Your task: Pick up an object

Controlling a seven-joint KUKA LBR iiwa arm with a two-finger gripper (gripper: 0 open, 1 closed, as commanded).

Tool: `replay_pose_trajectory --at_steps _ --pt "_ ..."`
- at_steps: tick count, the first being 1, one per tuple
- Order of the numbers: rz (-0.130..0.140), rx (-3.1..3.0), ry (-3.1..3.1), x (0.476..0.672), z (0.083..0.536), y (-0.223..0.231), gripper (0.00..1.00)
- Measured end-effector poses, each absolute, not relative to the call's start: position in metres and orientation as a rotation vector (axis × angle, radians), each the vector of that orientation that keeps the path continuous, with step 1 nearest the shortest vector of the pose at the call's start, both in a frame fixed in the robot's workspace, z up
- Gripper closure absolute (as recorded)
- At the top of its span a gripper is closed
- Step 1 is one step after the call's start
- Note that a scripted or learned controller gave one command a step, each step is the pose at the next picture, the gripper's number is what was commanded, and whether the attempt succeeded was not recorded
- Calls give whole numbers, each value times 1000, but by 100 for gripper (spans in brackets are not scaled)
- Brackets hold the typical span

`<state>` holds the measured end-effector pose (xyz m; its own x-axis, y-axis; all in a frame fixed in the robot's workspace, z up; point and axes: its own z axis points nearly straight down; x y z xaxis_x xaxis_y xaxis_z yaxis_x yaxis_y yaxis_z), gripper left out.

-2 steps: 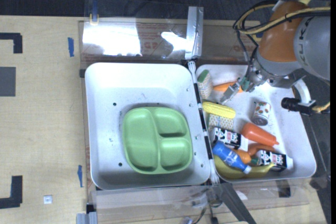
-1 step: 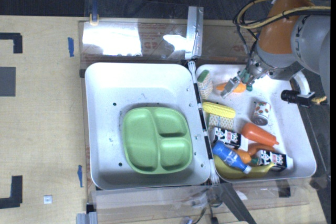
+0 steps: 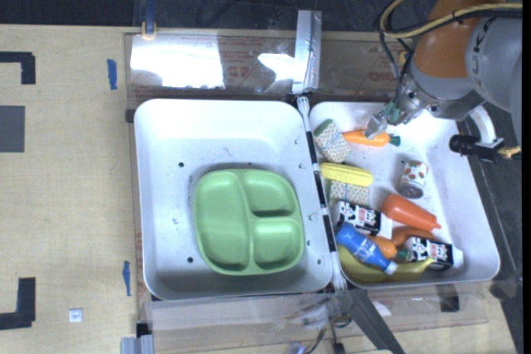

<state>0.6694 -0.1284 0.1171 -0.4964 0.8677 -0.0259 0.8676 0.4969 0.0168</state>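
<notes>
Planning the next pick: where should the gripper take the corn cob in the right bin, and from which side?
Take the corn cob at its middle, from straight above, fingers across its short width. It lies flat, long axis roughly left to right. The sponge sits close above it and a milk carton just below, so I'd keep the fingers narrow.

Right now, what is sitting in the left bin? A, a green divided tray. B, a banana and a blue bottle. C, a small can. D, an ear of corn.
A: the green divided tray lies alone in the left bin, while the banana, blue bottle, corn and small can all lie in the right bin.
</notes>
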Motion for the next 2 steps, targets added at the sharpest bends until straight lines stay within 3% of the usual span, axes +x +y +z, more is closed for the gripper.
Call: replay_pose_trajectory --at_steps 1,2 --pt "-3 1566 2700 667 115 -128 0" --pt "1 1521 2748 643 86 -160 0"
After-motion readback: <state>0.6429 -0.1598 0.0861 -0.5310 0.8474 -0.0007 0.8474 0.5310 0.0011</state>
